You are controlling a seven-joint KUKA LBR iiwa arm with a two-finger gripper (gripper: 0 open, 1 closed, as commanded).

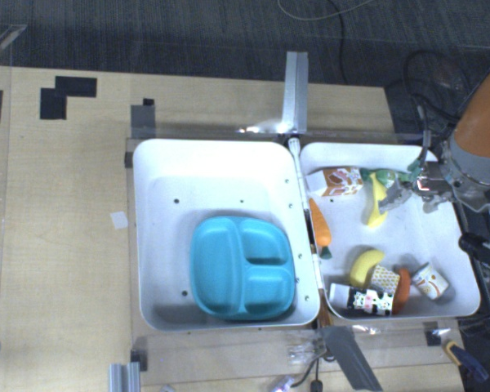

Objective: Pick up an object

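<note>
The right bin (pixel 465 243) holds several small objects. A yellow banana (pixel 374 204) lies near its middle back, with a green item (pixel 384 175) and a brown-and-white packet (pixel 341 181) behind it. An orange carrot (pixel 319 224) lies along the left wall. At the front sit a yellow lemon (pixel 365 265), a patterned box (pixel 384 278), a black-and-white carton (pixel 366 300), a red item (pixel 403 289) and a white cup (pixel 430 282). My gripper (pixel 412 200) hangs over the bin's back right, just right of the banana, open with nothing between its fingers.
The left bin (pixel 159 219) holds a blue divided plate (pixel 243 266) toward its front. A metal post (pixel 296 92) stands behind the divider between the bins. The arm's orange band (pixel 483 121) enters from the right.
</note>
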